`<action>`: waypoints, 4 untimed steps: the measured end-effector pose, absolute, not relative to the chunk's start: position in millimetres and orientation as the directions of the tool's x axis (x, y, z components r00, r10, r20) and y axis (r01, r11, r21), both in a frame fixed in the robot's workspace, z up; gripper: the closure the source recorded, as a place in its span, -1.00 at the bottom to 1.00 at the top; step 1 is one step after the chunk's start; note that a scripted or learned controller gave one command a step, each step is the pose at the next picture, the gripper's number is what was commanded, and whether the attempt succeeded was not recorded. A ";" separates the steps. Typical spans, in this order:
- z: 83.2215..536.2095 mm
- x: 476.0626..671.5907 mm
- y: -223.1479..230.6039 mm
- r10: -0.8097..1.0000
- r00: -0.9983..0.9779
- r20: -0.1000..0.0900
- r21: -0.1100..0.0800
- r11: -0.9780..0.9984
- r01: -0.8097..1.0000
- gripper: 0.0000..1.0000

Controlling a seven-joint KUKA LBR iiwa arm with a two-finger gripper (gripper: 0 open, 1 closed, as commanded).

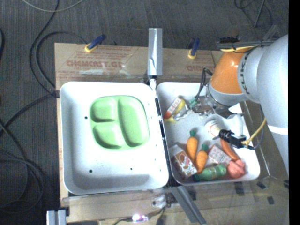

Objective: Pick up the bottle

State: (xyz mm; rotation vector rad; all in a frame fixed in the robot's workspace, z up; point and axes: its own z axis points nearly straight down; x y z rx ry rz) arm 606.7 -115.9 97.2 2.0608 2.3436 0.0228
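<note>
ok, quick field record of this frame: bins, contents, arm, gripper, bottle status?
left bin: holds a green divided tray
right bin: two toy carrots, small carton, green item, pink item, bottle
bottle: lying at the bin's upper left, by the divider
arm: reaching in from the right, over the right bin
gripper: just right of the bottle; finger state unclear
grasp: none visible

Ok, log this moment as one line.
arm: over right bin | pincer: low at bin's far end | bottle: lying beside pincer, grip unclear | left bin: green tray

Small bottle (175,108) lies tilted; right bin's upper-left corner.
</note>
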 end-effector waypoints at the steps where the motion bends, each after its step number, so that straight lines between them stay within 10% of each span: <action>1: 123.9 612.1 -104.6 0.978 -0.211 0.000 -0.001 0.211 0.978 -1.00; 3: 183.4 668.2 -27.4 0.949 -0.317 -0.001 -0.001 0.317 0.949 -1.00; 4: 183.0 564.0 -11.6 0.900 -0.435 0.001 -0.002 0.435 0.900 -1.00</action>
